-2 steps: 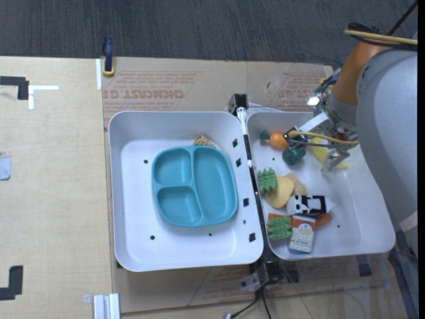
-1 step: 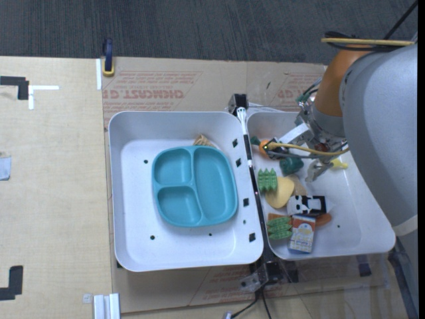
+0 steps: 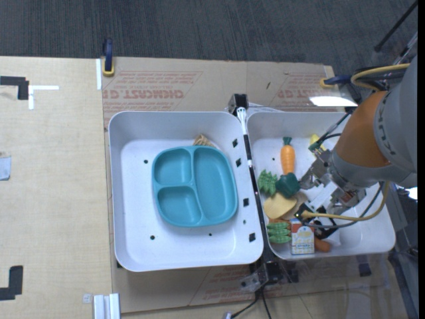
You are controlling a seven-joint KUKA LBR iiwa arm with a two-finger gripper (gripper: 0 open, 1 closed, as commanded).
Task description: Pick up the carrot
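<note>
The carrot (image 3: 287, 158), orange with a green top, lies in the right bin (image 3: 372, 241) near its far left side, pointing toward the front. My gripper (image 3: 312, 190) reaches down into the same bin, a little to the right of the carrot and nearer the front. It hangs over a cluster of toy foods. Nothing of the carrot is covered by the arm.
Below the carrot lie a light green leafy piece (image 3: 267, 181), a dark green piece (image 3: 289, 185), a tan piece (image 3: 279, 208), a green pod (image 3: 279, 232) and a small carton (image 3: 303, 240). The left bin (image 3: 126, 198) holds a teal divided plate (image 3: 194, 186).
</note>
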